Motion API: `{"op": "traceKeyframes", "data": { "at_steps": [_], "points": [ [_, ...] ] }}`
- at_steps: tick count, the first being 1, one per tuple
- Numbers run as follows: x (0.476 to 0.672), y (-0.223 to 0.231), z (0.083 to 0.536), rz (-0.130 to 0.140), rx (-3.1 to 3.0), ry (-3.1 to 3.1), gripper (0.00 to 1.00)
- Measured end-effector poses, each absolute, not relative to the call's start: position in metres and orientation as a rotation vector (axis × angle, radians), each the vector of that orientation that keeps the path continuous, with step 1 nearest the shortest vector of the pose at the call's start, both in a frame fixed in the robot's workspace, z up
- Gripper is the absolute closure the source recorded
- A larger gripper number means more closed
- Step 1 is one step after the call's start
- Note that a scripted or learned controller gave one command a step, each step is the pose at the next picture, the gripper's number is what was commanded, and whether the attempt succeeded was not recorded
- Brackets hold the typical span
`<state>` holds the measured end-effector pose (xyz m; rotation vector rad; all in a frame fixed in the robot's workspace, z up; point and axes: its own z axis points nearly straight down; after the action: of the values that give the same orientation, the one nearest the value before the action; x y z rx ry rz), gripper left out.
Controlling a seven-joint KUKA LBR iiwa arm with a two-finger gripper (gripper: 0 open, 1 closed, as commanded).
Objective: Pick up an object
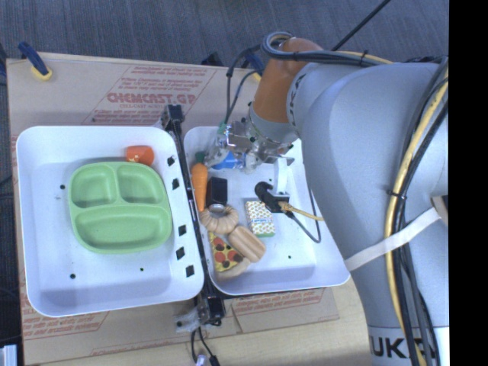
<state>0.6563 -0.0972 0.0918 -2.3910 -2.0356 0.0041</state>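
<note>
Two white bins sat side by side on the tabletop [69, 90]; the left bin [38, 227] held a green divided plate [120, 206] with a small red-orange item [139, 155] just beyond its far edge. I saw the gripper [242, 147] low over the far end of the right bin [305, 269], near a carrot [200, 183]. A bagel [220, 219], pizza slice [224, 256], bread roll [247, 243] and patterned card [260, 217] lay nearer; I could not tell the fingers' state.

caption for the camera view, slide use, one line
KUKA arm's claw low over the right bin of toy food; green tray in left bin.
</note>
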Motion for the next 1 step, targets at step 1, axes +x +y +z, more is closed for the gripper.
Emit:
{"op": "traceKeyframes", "data": {
  "at_steps": [1],
  "points": [
    [0.6538,-0.0963,0.1002,0.019,-2.376,-2.031,1.00]
  ]
}}
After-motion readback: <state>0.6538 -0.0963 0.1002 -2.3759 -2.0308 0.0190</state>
